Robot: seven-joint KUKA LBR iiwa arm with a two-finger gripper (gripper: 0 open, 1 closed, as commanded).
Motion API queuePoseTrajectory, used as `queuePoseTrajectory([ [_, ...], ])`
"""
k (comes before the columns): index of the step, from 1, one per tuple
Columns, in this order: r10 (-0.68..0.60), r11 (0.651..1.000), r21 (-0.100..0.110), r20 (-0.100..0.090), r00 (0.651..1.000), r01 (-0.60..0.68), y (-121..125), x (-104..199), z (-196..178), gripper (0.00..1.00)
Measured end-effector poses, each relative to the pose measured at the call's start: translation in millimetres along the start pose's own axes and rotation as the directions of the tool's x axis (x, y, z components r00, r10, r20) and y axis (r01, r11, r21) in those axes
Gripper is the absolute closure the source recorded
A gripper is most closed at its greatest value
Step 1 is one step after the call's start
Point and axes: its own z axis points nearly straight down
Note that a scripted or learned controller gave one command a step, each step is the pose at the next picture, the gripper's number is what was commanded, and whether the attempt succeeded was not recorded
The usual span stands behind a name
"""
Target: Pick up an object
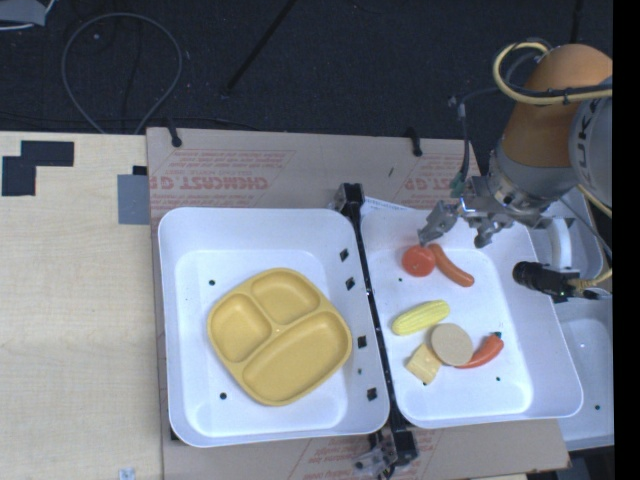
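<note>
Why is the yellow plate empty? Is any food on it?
Empty: the yellow plate shows bare compartments in the left bin. The food lies in the right bin.

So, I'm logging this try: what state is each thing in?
Two-finger gripper: open, above the right bin, holding nothing.
Yellow three-compartment plate: flat in the left bin.
Red tomato: touching the orange sausage.
Yellow corn cob: lying flat.

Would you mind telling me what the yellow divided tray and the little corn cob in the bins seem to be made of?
The yellow divided tray looks like moulded plastic with a satin finish: one even colour, rounded compartment ridges, soft highlights. The corn cob seems to be toy plastic or rubber, judging by its uniform yellow and smooth, slightly glossy surface; its kernel texture is too small to make out, so hard or soft stays open.
</note>
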Motion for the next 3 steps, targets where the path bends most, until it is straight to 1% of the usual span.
queuePoseTrajectory([
  [1,0.001,1.000,0.004,0.001,1.000,-0.001,2,-4,45,0.00],
  [2,0.001,1.000,0.006,0.000,1.000,-0.001,3,-3,109,0.00],
  [3,0.002,1.000,0.002,0.000,1.000,-0.002,2,-2,127,0.00],
])
